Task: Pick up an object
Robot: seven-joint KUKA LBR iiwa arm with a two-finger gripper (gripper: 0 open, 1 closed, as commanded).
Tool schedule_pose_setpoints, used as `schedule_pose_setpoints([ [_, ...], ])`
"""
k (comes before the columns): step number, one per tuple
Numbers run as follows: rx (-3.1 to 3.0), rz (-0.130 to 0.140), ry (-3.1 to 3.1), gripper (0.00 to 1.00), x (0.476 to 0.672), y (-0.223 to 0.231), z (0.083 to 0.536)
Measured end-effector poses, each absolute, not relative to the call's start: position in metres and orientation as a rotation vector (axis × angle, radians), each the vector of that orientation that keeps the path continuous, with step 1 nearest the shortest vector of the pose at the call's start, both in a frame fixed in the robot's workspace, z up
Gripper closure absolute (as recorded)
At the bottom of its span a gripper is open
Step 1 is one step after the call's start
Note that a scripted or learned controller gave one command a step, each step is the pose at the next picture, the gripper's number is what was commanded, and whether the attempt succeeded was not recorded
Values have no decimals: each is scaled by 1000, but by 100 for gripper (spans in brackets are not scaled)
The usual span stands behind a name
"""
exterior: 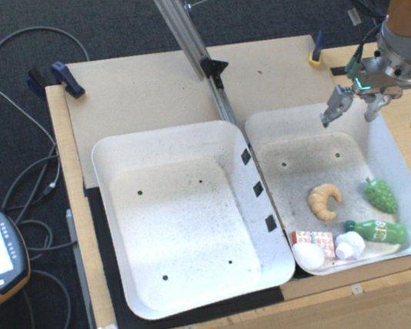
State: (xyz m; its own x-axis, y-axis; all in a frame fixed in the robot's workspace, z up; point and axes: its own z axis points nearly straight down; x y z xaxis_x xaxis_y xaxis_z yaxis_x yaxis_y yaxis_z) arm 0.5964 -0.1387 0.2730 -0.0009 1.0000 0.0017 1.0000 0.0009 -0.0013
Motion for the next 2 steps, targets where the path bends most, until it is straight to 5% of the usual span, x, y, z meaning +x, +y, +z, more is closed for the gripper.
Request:
schedule_pose_setpoints([
  [2,-2216,6,-2216,0,596,-126,162],
])
